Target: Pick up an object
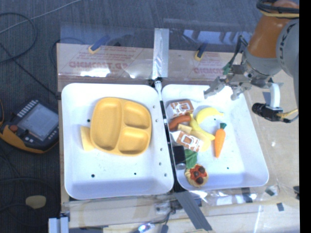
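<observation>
Leftmost, a yellow moulded plastic divided tray point(120, 126) is laid in the left white bin point(73, 144). Toy foods are heaped in the right white bin point(243, 164), an orange plastic carrot point(219, 141) at their edge. Above its far rim the gripper point(229, 87) is poised, nothing seen held; its spread cannot be told.

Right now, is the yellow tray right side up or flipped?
Right side up: the yellow tray in the left bin shows three hollow compartments facing up.
</observation>
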You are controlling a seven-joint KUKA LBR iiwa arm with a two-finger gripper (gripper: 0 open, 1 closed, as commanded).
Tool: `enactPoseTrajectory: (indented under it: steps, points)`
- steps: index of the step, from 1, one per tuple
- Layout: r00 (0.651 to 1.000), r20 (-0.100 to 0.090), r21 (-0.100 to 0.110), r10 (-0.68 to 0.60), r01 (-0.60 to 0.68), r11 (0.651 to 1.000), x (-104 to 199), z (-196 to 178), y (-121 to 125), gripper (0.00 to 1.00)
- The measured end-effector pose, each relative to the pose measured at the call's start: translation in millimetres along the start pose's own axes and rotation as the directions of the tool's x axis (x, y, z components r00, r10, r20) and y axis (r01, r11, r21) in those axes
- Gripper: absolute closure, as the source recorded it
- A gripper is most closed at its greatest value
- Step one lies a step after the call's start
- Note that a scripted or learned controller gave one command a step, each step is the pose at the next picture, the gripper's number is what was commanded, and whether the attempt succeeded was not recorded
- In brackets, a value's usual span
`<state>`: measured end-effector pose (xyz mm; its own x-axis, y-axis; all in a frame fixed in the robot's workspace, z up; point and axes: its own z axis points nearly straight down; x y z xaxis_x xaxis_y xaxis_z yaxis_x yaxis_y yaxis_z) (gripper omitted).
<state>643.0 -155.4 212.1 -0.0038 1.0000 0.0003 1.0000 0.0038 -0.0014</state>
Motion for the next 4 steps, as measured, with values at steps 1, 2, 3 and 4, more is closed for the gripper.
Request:
enactPoseTrajectory:
  steps: [1,2,3,4]
  points:
    - [0.995,0.002,-0.002,-0.097,0.097,0.995,-14.9,119.2,-43.5,0.00]
    - [0.993,0.001,-0.002,-0.116,0.116,0.993,-38.3,95.4,-53.8,0.00]
    - [0.988,0.006,-0.012,-0.154,0.154,0.988,-42.3,122.0,-116.2,0.00]
    - [0.988,0.006,-0.016,-0.153,0.154,0.988,-42.1,111.8,-114.6,1.00]
